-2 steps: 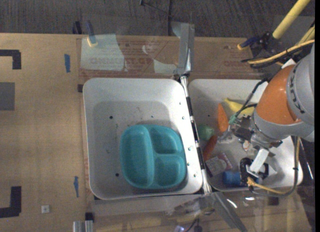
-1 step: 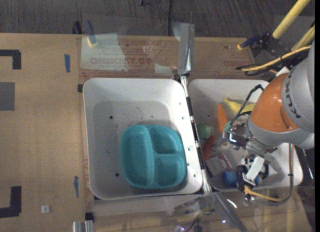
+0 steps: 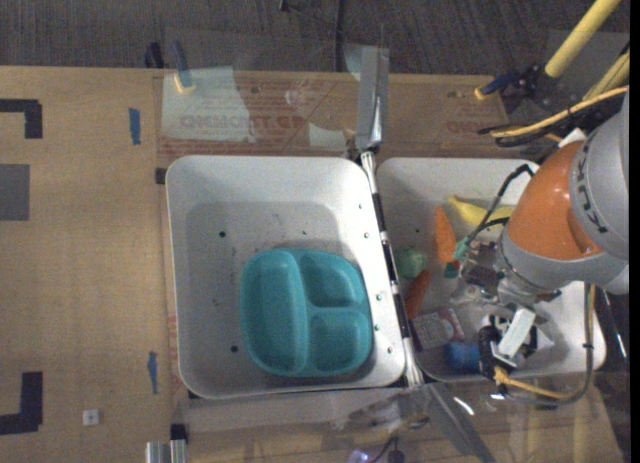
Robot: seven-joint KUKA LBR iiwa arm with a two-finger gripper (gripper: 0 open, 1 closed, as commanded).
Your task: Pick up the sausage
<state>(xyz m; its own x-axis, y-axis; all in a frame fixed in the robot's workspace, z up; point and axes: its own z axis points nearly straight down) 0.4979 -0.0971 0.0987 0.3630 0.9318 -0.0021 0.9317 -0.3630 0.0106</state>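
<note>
Close beside the arm (image 3: pixel 560 236), sausage (image 3: pixel 418 293).

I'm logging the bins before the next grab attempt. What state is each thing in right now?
Teal plate: lying flat, right way up, in the left bin.
Sausage: lying slanted by the left wall of the right bin, not gripped.
Carrot: lying loose behind the sausage.
Blue thing: lying near the bin's front.
Gripper: low over the right bin, beside the sausage.
</note>
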